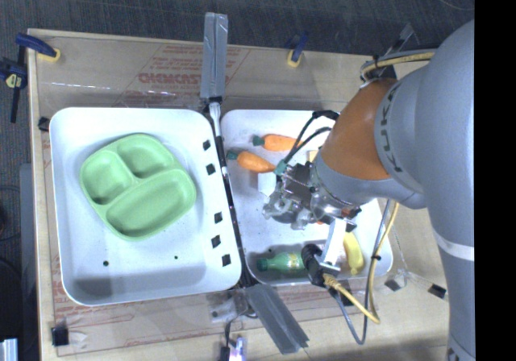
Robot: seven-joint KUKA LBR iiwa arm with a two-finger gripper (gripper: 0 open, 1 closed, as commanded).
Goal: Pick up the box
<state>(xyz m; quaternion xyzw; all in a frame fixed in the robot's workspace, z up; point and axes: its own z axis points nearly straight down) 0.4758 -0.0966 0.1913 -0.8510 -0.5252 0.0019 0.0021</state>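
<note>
Seen from above at a slant, a wooden bench [322,69] carries two shallow white bins side by side. Lying in the left bin [72,263] is a pale green divided plate [139,184] with three compartments, tilted so its two smaller sections face the upper left. From the right side a large grey robot arm [439,134] reaches over the right bin [242,122], with its orange band [359,138] showing above the wrist. Its gripper [284,205] hangs low over the middle of the right bin, amid metal parts and black cables; whether the tool is open or closed, and whether it has hold of anything, cannot be told from this angle. Just to the upper left of the gripper sits a small white box [266,182], partly hidden by the gripper body, resting on the bin floor near the bin's left wall. Near the far edge of the same bin lie two orange carrots [278,142] with green tips, one just above the other, both close beside the box. Along the near edge of the bin lies a green bottle [280,263] on its side, and to its right a yellow banana [353,253] stands roughly upright against the wall, partly behind the arm's hardware. Yellow and black cables [363,303] trail down past the bin's near right corner. Blue clamps [36,47] grip the bench's far edge.
</note>
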